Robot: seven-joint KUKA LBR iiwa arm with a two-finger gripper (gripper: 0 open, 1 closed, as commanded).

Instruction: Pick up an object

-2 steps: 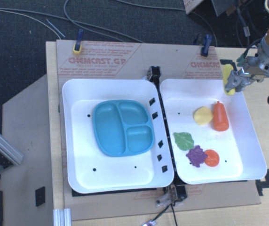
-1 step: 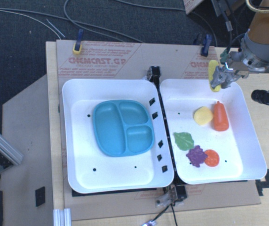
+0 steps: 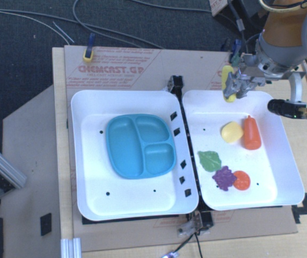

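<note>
I observe the end effector (image 3: 234,90) above the right bin's (image 3: 287,192) far rim, clenched on a yellow object (image 3: 228,83), apart from the lemon (image 3: 231,132).

The gripper (image 3: 233,92) hangs over the right bin's (image 3: 282,192) far rim with a yellow piece (image 3: 228,83) between its fingers. Below the jaws lie a lemon (image 3: 231,132) and an orange bottle (image 3: 251,133).

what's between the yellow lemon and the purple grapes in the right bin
In the camera view, a green leaf lies between the lemon and the grapes, slightly left of the line joining them.
</note>
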